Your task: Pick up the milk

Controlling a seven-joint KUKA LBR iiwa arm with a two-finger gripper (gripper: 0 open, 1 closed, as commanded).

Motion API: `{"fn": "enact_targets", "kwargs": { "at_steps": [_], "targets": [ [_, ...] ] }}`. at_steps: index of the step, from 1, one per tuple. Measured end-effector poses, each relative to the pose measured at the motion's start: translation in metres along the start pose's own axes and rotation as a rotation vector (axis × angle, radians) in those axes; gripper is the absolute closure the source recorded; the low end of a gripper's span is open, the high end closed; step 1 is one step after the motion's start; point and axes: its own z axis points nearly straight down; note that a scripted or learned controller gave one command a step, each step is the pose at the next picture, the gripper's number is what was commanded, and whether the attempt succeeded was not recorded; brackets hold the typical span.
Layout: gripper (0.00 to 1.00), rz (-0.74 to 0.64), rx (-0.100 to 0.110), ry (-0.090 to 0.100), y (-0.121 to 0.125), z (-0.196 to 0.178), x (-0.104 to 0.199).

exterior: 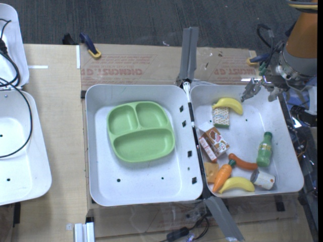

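Even, bright overhead light, soft shadows, mild glare on white bins [96, 135], slightly soft focus.

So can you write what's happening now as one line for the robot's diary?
task: pick up milk | gripper: over right bin's top edge, nothing seen held | milk carton: lying in right bin, untouched

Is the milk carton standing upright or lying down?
Lying down: the milk carton rests flat on its side in the right bin.

Behind the left bin [93, 135], the cardboard sheet [121, 64] bears red print, seen upside down. It seems to read "CHEMCAST GP". The rest is too small to read.
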Motion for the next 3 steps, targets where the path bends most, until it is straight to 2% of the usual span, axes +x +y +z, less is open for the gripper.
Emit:
{"fn": "enact_targets", "kwargs": {
  "at_steps": [1, 2, 3],
  "targets": [
    [0.00, 0.011, 0.002, 0.001, -0.083, 0.052, 0.066],
    [0.00, 0.017, 0.001, 0.000, -0.052, 0.067, 0.065],
    [0.00, -0.109, -0.026, 0.003, -0.057, 0.110, 0.067]
  ]
}}
